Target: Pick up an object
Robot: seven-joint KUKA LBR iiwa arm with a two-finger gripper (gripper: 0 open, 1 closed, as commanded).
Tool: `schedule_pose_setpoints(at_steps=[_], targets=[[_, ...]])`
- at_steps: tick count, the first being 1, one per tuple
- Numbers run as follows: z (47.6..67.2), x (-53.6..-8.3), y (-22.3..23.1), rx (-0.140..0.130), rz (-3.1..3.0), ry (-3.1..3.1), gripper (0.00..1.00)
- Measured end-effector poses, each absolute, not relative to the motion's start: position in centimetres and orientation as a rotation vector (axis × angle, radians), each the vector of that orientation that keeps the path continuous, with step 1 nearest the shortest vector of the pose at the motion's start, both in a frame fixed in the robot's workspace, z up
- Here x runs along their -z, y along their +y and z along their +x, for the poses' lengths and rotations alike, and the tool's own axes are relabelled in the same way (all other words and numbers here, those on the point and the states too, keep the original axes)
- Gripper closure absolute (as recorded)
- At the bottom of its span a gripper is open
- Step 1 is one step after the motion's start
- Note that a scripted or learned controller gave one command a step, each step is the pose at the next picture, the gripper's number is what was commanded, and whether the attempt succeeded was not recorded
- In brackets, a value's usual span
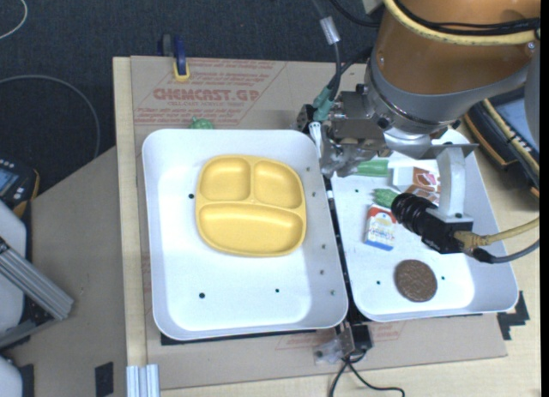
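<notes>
My gripper (340, 157) hangs below the grey wrist over the far left corner of the right bin (489, 297), close to the wall between the bins. Just right of it lies a green item (374, 168), and a second green piece (383, 195) lies a little nearer. A small blue, white and red box (381, 226) rests in the bin's middle. A round brown disc (416, 280) lies toward the front. A red and white packet (424, 179) sits partly under the arm. A yellow divided plate (251, 205) occupies the left bin (171, 301).
A black cylinder (426, 221) with a tan cable, mounted on the arm, overhangs the right bin beside the box. The arm's bulk hides the bin's far right corner. A cardboard sheet (214, 91) lies under both bins, with a blue clamp (179, 55) at its far edge.
</notes>
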State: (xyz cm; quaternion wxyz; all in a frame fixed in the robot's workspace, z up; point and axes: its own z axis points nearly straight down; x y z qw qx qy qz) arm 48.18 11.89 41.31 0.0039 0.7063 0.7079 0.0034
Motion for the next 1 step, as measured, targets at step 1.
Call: schedule_pose_setpoints(at_steps=[1], targets=[[48.24,-42.34,11.94,-0.013,2.212,2.218,1.00]])
